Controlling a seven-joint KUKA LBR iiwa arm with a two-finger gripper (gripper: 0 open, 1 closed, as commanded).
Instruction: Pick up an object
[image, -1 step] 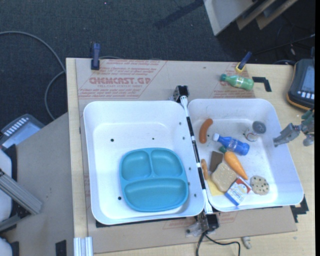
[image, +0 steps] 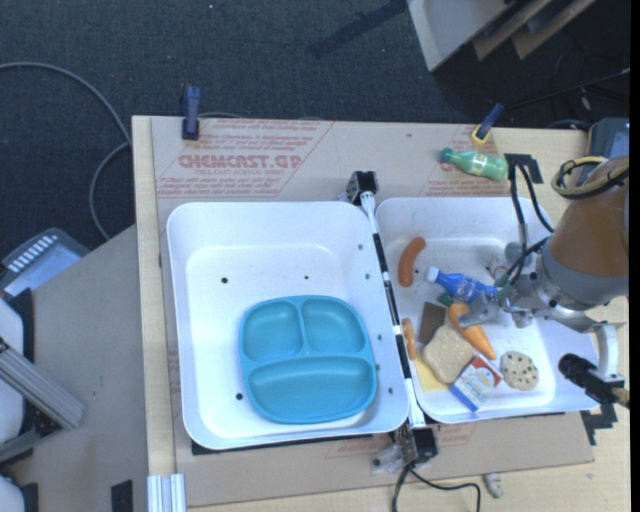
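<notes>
While round, cookie lies beside boxy carton.

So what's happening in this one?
A grey and orange robot arm reaches from the right into the right bin, where toy food lies heaped: a hot dog, a blue bottle, a carrot, a slice of bread, a cookie and a small carton. Its wrist is low beside the bottle and carrot; no grasp is visible. The left bin holds a blue divided plate.
</notes>
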